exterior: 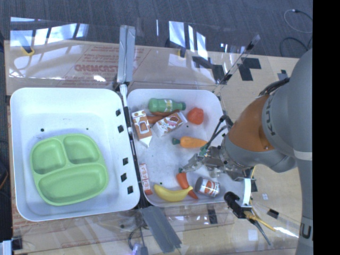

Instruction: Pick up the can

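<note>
— Nearest the camera, what is sitting there?

— Along the near wall of the right-hand bin [218, 102], a banana [171, 193] is lying lengthwise, and just beside it, at about three o'clock from it, the can [207, 187] is resting on its side in the bin's near right corner.

— And the hand?

— That hand [208, 161] is hovering just above the can in the picture, so the can is lying at roughly six o'clock from it, close by. (The arm's grey and orange bulk is reaching in from three o'clock.)

— Is it gripping anything?

— Nothing is showing between its fingers. Whether they are spread or pressed together, I cannot tell; the metalwork there is too tangled to read.

— Which way is the can's long axis running?

— Roughly from nine to three o'clock, tipped slightly, with one pale end facing about nine o'clock toward a small carrot [182, 180] that is lying between can and banana.

— So what is the coming move turning on?

— My judgement: the hand is needing a short shift toward six o'clock and a descent, closing across the can's round body. The wall and the carrot are crowding it, so a finger may be catching on either.

— Anything else nearby?

— A second carrot [191, 142] is lying at about eleven o'clock from the hand, apart from the can.
</note>
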